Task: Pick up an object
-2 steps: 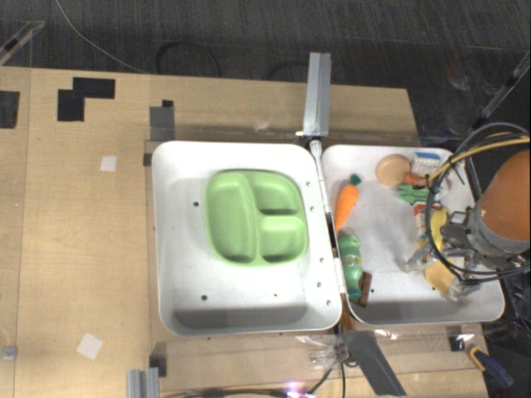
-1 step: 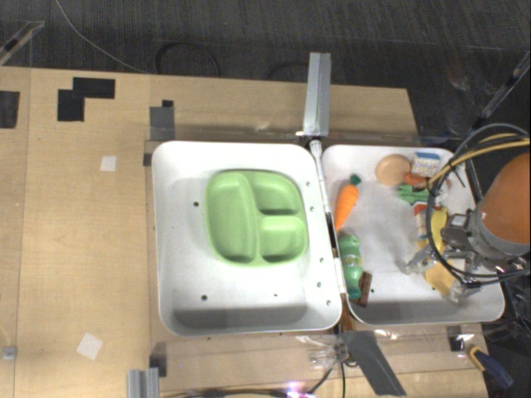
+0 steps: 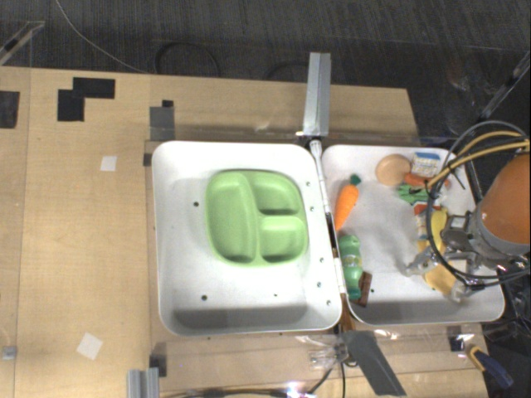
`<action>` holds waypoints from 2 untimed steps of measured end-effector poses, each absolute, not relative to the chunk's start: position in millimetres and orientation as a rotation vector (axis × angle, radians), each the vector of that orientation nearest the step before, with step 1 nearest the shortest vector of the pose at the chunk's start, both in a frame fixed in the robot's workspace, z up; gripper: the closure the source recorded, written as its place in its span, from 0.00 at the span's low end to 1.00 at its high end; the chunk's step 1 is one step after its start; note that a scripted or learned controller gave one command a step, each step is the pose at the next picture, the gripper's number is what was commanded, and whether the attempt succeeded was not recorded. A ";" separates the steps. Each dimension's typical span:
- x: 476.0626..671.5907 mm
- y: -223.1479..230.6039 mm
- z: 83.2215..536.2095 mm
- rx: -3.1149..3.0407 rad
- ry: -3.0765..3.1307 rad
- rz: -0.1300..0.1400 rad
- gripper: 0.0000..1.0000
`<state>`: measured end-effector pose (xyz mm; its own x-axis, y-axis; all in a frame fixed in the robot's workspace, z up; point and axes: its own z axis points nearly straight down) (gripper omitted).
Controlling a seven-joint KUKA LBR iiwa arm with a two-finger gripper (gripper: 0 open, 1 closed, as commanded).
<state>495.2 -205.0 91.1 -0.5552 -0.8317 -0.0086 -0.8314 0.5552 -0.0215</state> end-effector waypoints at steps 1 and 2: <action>494.1 -190.8 91.7 -2.019 2.387 -0.029 0.00; 492.8 -201.6 91.2 -2.119 2.302 -0.015 0.00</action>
